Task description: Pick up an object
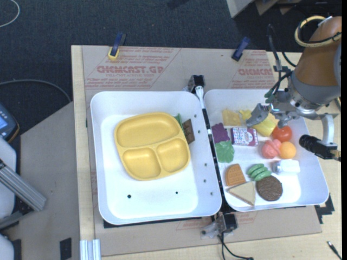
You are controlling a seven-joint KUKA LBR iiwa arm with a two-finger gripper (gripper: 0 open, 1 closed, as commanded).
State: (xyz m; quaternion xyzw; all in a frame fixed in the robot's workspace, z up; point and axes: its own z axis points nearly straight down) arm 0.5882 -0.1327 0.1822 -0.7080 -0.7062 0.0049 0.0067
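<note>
Clutter is the worry: the end effector (pixel 264 114) hangs over the upper middle of the right bin (pixel 317 183), right by a yellow toy (pixel 267 126), a tomato (pixel 282 132) and a purple carton (pixel 244 136), all packed tight, so it could nudge or grab two at once. Can't tell if it's open or closed. Cookie (pixel 269 188) and sandwich wedge (pixel 243 193) sit lower down. The yellow divided plate (pixel 152 144) fills the left bin (pixel 103 161).
</note>
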